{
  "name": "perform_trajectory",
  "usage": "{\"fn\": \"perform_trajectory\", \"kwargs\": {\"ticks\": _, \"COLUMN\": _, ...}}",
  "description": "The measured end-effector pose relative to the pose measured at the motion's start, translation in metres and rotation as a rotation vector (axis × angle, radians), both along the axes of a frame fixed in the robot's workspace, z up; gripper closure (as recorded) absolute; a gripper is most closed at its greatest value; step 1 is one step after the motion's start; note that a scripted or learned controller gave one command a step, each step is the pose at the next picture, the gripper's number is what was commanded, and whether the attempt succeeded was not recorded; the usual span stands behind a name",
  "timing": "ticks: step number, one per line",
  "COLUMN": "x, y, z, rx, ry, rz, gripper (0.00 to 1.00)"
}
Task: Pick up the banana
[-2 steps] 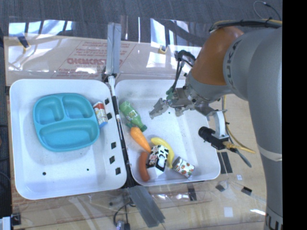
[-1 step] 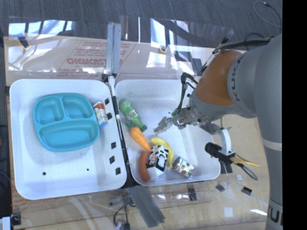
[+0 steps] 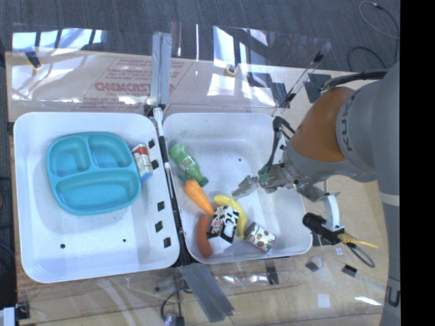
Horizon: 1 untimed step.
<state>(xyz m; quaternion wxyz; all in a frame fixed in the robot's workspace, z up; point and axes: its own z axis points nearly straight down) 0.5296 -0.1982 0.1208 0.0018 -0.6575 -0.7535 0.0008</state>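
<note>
- The banana [image 3: 228,202], a short curved yellow piece with a smooth plastic look, lay in the right bin [image 3: 231,129] near its front, partly tucked behind a black-and-white cow-patterned carton [image 3: 225,223].
- The gripper [image 3: 253,183] hung over the right bin just right of the banana, apart from it; nothing sat between the fingers, and whether they were spread or closed could not be told from the slanted view.
- The arm's glossy orange band [image 3: 325,129] and matte grey casing reached in from the right.
- A tapered orange carrot [image 3: 198,196] lay just left of the banana, with a green bottle-shaped item [image 3: 185,161] behind it.
- A reddish sausage-shaped piece [image 3: 204,235] lay beside the carton at the front wall; a small printed can [image 3: 259,237] lay on its side to the right of the carton.
- The left bin [image 3: 27,202] held a turquoise divided plate [image 3: 92,172], smooth, with three compartments, and a small red-and-white can [image 3: 142,160] touching its right edge.
</note>
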Motion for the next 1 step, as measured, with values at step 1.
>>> {"fn": "perform_trajectory", "kwargs": {"ticks": 1, "x": -0.0325, "y": 0.0625, "z": -0.0300, "rx": 0.000, "ry": -0.001, "rz": 0.073, "gripper": 0.00}}
